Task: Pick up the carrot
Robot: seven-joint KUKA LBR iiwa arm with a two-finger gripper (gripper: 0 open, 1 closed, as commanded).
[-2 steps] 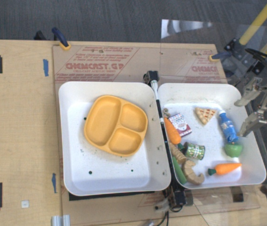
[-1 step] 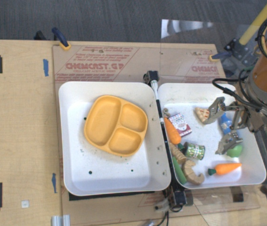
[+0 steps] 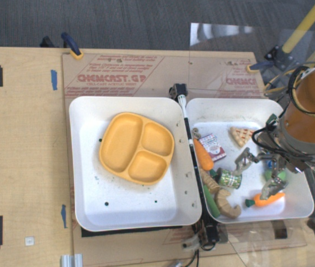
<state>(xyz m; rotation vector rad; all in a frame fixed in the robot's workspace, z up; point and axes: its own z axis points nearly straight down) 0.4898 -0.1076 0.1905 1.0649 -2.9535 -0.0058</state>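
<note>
Here the claw (image 3: 257, 168) hangs above the right bin (image 3: 301, 207), beside the carrot (image 3: 204, 156).

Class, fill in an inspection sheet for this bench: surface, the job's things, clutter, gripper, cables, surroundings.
Surface: two white bins side by side, left bin and right bin.
Job's things: carrot lying at the right bin's left edge.
Clutter: yellow divided plate in the left bin; waffle wedge, green can, second orange piece in the right bin.
Gripper: gripper over the right bin, away from the carrot.
Cables: black cables by the wrist.
Surroundings: cardboard sheet, grey floor.
</note>
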